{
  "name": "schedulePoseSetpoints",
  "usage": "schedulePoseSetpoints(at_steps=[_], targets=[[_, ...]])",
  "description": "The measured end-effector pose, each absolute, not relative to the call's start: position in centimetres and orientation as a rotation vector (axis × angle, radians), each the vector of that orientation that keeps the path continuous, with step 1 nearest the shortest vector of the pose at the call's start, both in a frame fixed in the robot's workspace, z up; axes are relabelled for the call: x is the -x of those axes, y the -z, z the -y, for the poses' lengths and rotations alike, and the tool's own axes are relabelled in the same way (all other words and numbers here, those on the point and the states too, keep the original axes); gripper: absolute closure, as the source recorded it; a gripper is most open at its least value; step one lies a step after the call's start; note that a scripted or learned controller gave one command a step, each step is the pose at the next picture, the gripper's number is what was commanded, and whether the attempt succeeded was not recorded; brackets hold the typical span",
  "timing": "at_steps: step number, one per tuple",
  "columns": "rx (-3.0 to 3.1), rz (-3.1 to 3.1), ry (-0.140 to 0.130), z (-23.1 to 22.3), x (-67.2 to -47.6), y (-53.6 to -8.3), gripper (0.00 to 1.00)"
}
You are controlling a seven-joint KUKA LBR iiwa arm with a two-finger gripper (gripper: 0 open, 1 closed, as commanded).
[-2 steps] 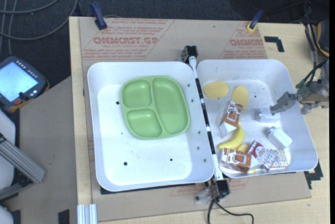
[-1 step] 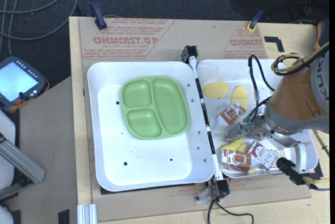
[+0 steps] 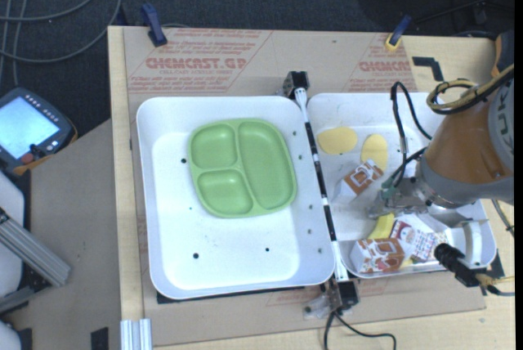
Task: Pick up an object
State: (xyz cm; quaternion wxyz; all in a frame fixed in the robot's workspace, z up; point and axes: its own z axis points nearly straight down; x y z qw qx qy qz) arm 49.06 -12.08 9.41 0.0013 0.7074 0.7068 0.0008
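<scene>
The grey arm with the orange band reaches in from the right and bends down into the right white bin. Its tool is low inside this bin, and I cannot tell if it is spread or pressed together, because the wrist covers it.

Just below the tool lies a small yellow block, very close to it, maybe touching. Below that, near the front wall of the bin, are two flat red and white printed packets, lying side by side. Just left of the tool is a small brown and white wrapped snack, tilted. Above the tool and to its left lie two flat yellow oval pieces, near each other but apart.

Far to the left of the tool, in the left white bin, a light green plastic tray with three compartments rests flat. Both bins stand on the wooden table.
</scene>
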Motion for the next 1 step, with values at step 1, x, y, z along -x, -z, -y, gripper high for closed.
schedulePoseSetpoints(at_steps=[1], targets=[[-2.220, -2.222, -0.002, 8.19, -57.77, -18.50, 1.00]])
